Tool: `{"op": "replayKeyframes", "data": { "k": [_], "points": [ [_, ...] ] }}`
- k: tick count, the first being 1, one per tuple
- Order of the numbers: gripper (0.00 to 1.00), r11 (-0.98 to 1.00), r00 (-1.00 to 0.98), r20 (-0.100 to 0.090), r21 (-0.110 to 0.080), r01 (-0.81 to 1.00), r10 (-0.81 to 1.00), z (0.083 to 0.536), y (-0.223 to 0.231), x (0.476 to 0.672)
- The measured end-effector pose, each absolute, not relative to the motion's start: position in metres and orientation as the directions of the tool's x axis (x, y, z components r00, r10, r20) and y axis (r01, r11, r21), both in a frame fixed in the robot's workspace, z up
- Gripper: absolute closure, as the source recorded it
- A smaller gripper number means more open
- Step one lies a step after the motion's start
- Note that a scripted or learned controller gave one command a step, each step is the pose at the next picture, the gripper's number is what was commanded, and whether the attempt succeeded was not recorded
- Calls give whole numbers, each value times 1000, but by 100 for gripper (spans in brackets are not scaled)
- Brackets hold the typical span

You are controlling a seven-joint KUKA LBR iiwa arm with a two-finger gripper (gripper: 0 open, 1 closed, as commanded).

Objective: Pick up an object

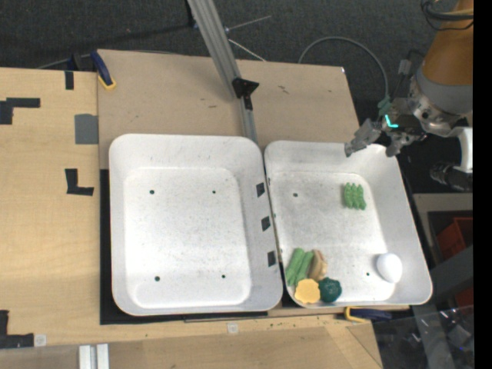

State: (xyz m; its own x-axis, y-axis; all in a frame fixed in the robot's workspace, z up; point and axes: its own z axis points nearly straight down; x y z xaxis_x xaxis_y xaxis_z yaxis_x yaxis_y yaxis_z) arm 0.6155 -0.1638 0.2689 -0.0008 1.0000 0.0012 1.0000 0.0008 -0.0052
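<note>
My end effector [374,139] hangs over the far right corner of the right bin [307,156], with nothing between its fingers; its two dark fingers look spread a little, one tip towards the bin's rim and the other further right.

The pick has not begun in any way that shows. Every candidate lies on the bin floor. A small ridged green piece [354,196] sits alone in the upper middle, the nearest thing to me and apart from the rest. A white ball [388,267] rests near the front right corner, hard to tell from the white floor.

Along the front edge a cluster is packed together: a long green pod [297,265] and a tan piece [317,264] just beside it, with a yellow disc [307,290] and a dark green lump [330,289] in front of them, all touching or nearly so.

The left bin [184,221] lies beside it on the counter [177,91], well away from my reach at this moment.

What is left, as I judge it, is the whole task: choose one object, travel over it, descend, close and lift. The lone ridged green piece looks the cleanest choice, since the crowded corner risks catching two things or nudging them against the wall.
</note>
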Motion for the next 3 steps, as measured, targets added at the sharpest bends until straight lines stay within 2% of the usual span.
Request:
{"op": "replayKeyframes", "data": {
  "k": [1, 2, 3],
  "points": [
    [0, 2, -2, 0, -2, 1000, 1000, 271, -164, 616],
    [0, 1, -1, -1, -6, 1000, 1000, 226, -165, 610],
    [0, 1, -1, 0, -8, 1000, 1000, 165, -168, 615]
  ]
}}
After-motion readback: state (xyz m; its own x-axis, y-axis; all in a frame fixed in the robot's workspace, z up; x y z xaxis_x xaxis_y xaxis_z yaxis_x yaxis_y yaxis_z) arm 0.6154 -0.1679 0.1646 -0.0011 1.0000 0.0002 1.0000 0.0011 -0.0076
